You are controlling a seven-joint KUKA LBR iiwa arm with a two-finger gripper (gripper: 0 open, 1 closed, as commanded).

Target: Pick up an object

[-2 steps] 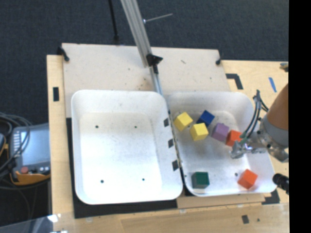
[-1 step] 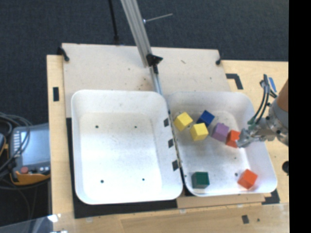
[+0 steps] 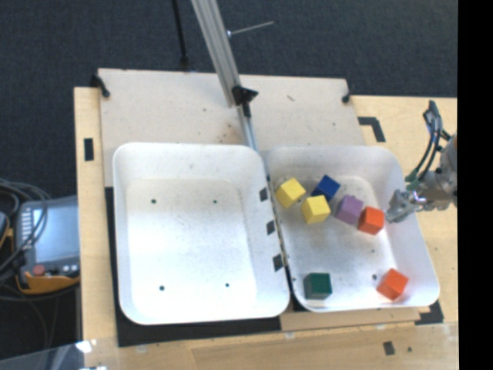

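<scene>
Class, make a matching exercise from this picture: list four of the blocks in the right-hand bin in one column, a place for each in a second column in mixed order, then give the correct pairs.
Column one
1. green block
2. blue block
3. purple block
4. orange block by the gripper

Column two
A. next to the gripper, at the bin's right wall
B. alone near the bin's front left corner
C. between a yellow block and an orange one
D. farthest back in the cluster

Pairs: 1-B, 2-D, 3-C, 4-A
</scene>
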